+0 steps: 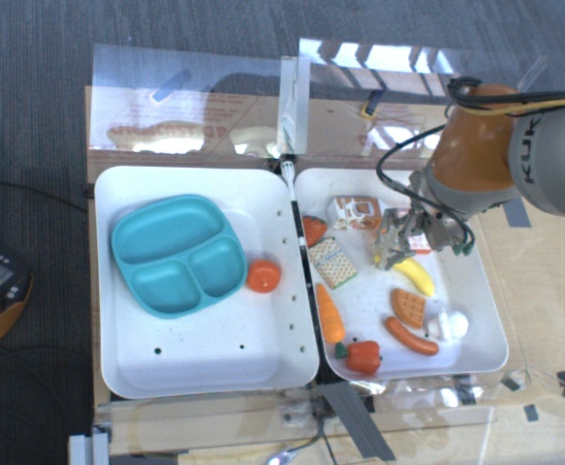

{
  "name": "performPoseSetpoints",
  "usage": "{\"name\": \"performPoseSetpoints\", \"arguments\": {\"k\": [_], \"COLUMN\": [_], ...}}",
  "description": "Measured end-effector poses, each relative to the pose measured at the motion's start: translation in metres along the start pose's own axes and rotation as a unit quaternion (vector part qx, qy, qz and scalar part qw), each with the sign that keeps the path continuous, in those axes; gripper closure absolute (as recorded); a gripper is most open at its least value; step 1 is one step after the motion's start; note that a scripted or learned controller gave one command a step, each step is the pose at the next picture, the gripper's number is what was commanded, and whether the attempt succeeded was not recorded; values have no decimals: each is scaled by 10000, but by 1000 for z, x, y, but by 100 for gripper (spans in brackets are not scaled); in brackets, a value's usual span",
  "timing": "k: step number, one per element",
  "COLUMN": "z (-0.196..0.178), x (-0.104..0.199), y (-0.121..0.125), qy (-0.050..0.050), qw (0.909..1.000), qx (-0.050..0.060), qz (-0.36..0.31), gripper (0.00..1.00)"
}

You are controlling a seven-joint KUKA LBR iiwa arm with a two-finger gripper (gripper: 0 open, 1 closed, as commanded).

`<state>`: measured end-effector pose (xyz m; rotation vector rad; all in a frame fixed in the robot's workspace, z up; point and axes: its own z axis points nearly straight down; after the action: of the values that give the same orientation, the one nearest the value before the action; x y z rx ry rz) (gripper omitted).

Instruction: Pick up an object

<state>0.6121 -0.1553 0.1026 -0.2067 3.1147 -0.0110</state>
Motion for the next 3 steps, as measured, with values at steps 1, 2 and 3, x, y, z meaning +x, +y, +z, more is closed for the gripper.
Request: {"name": "performPoseSetpoints", "arguments": {"k": [1,2,3], "z": [-25,-25,14], "x": [-37,-37,-19], "y": [-72,-73,-67], "qy": [63,70,41], "qw": [9975,9974,9957], "qx": [-29,-25,-26], "qz": [708,711,923], "gripper": [100,0,0]}}
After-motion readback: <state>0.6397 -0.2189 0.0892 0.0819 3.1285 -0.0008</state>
